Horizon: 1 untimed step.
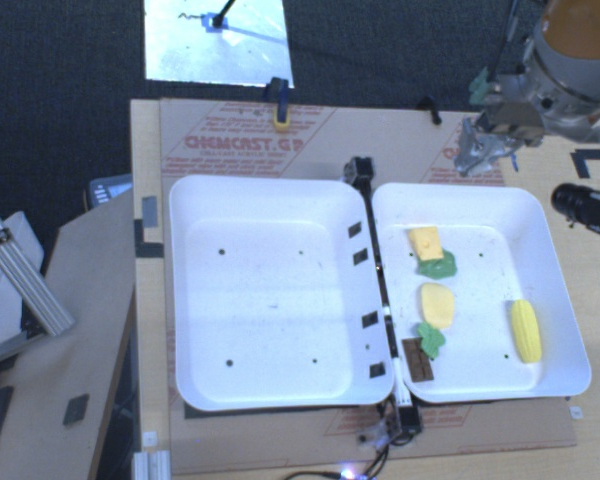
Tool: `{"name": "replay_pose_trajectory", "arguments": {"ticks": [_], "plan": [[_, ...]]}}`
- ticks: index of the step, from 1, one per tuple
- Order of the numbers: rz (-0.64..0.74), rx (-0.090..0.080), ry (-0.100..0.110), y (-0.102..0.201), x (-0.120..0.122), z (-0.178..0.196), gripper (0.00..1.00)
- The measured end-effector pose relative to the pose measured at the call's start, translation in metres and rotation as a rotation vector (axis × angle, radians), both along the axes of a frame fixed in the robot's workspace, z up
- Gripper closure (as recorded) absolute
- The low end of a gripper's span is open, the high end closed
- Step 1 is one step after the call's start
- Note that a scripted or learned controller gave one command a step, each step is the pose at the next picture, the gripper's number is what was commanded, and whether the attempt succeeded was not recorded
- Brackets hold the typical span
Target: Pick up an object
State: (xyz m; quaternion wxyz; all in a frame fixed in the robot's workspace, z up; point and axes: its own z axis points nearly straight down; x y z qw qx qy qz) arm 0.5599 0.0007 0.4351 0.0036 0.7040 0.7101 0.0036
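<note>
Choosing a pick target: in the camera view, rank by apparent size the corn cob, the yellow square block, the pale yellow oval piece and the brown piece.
1. corn cob
2. pale yellow oval piece
3. yellow square block
4. brown piece

The middle two look close.

The two bins (280, 298) look like smooth white plastic, a bit shiny. The counter (380, 133) under them is flat brown board with red print. The corn (525, 330) near the right bin's right edge looks like shiny yellow plastic. The gripper (477, 153) looks like grey metal.

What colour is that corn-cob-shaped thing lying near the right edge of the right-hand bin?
Yellow. The ridged, corn-cob-shaped toy shows clearly in the camera view.
</note>
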Motion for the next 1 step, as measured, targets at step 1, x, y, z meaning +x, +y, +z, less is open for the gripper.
{"name": "replay_pose_trajectory", "arguments": {"ticks": [1], "plan": [[0.001,0.001,0.017,0.0626,0.0385,-0.1303,1.0]]}}
